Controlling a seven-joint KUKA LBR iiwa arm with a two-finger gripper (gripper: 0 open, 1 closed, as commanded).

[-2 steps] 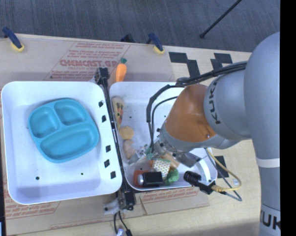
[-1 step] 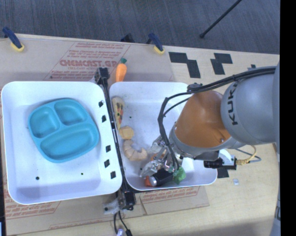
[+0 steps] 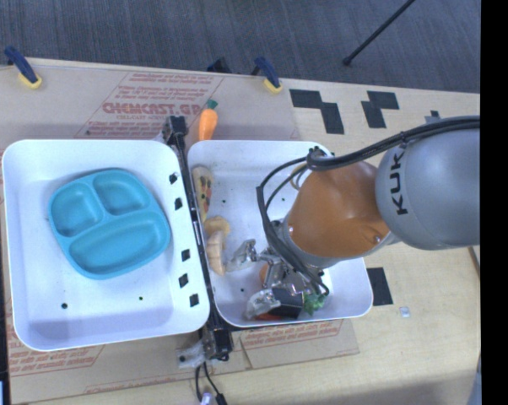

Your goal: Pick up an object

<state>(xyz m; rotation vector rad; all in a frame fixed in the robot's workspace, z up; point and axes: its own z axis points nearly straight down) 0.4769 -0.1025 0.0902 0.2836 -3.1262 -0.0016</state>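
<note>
The gripper (image 3: 281,287) is down inside the right bin (image 3: 237,163), low over a small jumble of objects (image 3: 269,309) that sits against that bin's near wall, about midway along it. From where I stand the jumble looks silvery, with a bit of red and a bit of green in it. I can't make out what the pieces are, nor whether the gripper is open, closed or gripping any of them. Just left of it in the same bin lies a shiny metal piece (image 3: 241,252), and past that a pale banana-shaped thing (image 3: 214,241) close to the bin's left wall. Further up that wall lies a long yellowish piece (image 3: 203,187). An orange carrot toy (image 3: 207,124) lies on the cardboard (image 3: 136,99) just beyond the right bin's far left corner. Side by side with the right bin, on its left, is the left bin (image 3: 35,310) with a blue divided plate (image 3: 110,222) in it.
</note>
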